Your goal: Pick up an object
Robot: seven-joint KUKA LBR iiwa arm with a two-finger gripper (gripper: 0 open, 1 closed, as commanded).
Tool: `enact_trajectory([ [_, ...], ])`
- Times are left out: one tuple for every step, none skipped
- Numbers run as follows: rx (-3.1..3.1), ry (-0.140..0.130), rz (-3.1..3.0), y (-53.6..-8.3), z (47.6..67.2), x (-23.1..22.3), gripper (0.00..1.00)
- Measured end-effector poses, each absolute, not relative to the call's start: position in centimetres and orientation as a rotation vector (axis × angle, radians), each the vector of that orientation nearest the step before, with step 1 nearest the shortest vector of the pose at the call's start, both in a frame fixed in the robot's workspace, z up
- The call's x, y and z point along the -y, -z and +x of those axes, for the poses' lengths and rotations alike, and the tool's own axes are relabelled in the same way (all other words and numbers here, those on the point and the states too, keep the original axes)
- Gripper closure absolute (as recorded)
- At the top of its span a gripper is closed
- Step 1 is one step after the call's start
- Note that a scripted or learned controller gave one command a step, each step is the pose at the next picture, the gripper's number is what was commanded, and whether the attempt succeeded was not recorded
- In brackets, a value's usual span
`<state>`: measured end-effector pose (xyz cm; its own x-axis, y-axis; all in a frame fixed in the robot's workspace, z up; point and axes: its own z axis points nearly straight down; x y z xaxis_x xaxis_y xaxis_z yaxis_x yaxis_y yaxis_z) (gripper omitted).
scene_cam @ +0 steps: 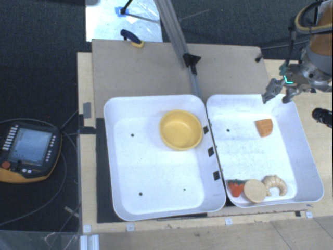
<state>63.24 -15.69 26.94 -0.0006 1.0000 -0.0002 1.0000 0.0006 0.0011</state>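
Four small items are lying in the right bin (pixel 307 155): an orange wedge (pixel 264 127) near the far wall; a red piece (pixel 236 188), a pale disc (pixel 255 190) and a croissant-shaped piece (pixel 275 184) touching along the near wall; a yellow bowl (pixel 180 129) is sitting in the left bin (pixel 125 186). The wedge is looking light, stiff, isolated; best taken across its flat sides. The pincer (pixel 277 94) is hovering over the far rim, fingers parted, gripping nothing; the wrist is pointing down.

Orange wedge (pixel 264 127) lies flat in right bin (pixel 307 155), twelve-to-one o'clock sector, clear of other contents.
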Motion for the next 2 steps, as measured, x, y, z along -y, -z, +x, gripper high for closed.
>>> enact_trajectory([
  [-2.221,-0.001,2.22,-26.9,63.2,15.7,0.0],
  [-2.224,0.003,2.223,-21.0,63.8,16.0,0.0],
])
